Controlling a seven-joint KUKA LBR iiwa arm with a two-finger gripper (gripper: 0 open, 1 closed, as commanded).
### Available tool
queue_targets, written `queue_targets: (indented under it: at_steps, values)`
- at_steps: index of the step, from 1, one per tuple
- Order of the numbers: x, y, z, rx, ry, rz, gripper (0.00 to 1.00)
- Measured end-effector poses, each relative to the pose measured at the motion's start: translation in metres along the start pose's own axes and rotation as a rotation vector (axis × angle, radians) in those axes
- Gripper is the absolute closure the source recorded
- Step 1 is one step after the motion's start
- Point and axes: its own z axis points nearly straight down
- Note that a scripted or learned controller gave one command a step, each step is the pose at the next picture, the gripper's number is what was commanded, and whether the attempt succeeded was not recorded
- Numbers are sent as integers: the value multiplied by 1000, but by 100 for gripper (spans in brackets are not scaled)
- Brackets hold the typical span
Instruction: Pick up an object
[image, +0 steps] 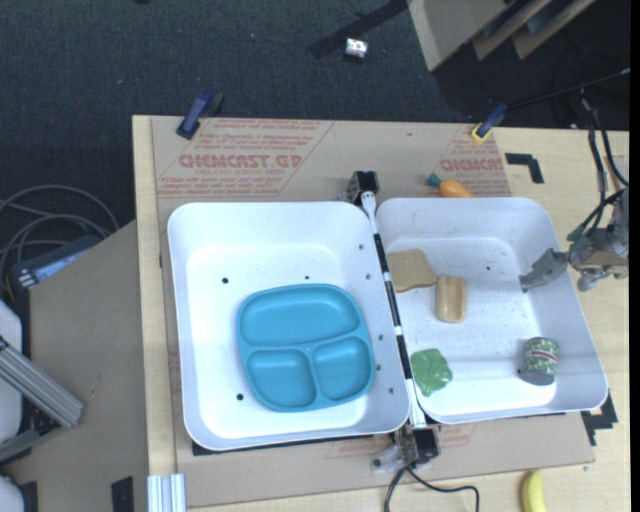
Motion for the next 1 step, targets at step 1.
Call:
queue_targets:
  at_steps: [1]
  values:
    - [84,69,94,1,2,-1,0]
